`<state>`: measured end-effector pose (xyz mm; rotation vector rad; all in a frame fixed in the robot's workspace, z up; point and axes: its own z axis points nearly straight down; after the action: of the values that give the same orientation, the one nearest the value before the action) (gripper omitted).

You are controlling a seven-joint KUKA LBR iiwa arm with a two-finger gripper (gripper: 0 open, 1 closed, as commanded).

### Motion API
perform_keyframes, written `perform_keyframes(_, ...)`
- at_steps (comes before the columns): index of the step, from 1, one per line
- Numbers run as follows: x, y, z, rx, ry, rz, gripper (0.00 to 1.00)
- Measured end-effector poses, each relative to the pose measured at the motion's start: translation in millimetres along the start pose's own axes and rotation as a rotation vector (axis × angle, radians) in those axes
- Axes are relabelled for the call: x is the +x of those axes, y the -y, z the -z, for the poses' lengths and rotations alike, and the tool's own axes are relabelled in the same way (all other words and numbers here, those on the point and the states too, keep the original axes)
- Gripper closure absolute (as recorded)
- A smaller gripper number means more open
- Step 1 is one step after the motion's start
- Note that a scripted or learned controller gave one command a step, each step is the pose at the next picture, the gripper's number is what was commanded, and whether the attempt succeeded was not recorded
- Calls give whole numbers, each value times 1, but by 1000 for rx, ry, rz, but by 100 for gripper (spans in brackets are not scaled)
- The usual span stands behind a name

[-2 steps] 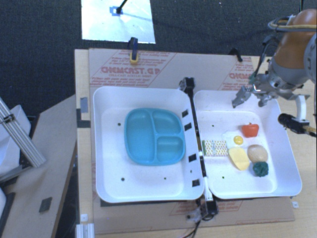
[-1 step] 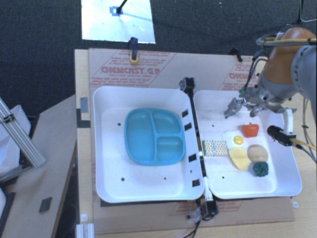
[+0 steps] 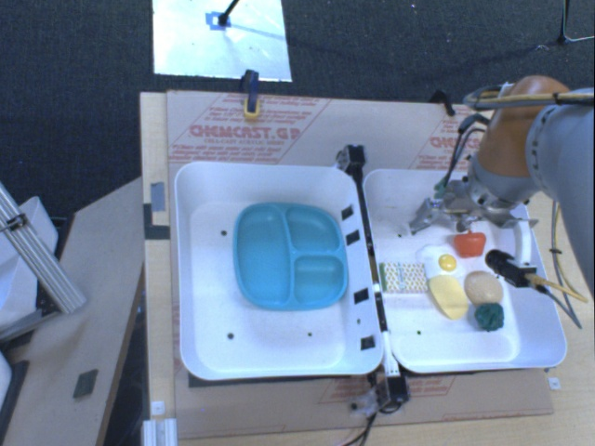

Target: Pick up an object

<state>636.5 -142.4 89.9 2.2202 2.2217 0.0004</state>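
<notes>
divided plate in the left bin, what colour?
Light blue: the three-compartment plastic plate in the left white bin, shown clearly in the camera view.

A dark, speckled carpet floor (image 3: 390, 35) surrounds the scene. On it, past the far edge of the worktop (image 3: 307, 119), lies a pale, shiny square sheet (image 3: 221, 26) that catches the light. The worktop is covered with tan board printed in red lettering. At the left stands a lower wooden side surface (image 3: 93, 286), and slanted aluminium rails (image 3: 33, 249) lean over its near-left corner.
</notes>
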Motion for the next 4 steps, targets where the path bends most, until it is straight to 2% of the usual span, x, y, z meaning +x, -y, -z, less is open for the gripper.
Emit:
perform_keyframes(1, 0, -1, 13, -4, 1, -1, 100)
perform_keyframes(2, -1, -13, 64, -5, 1, 4, 100)
perform_keyframes(3, -7, -13, 109, -4, 1, 2, 100)
perform_keyframes(4, -7, -14, 137, -4, 1, 4, 100)
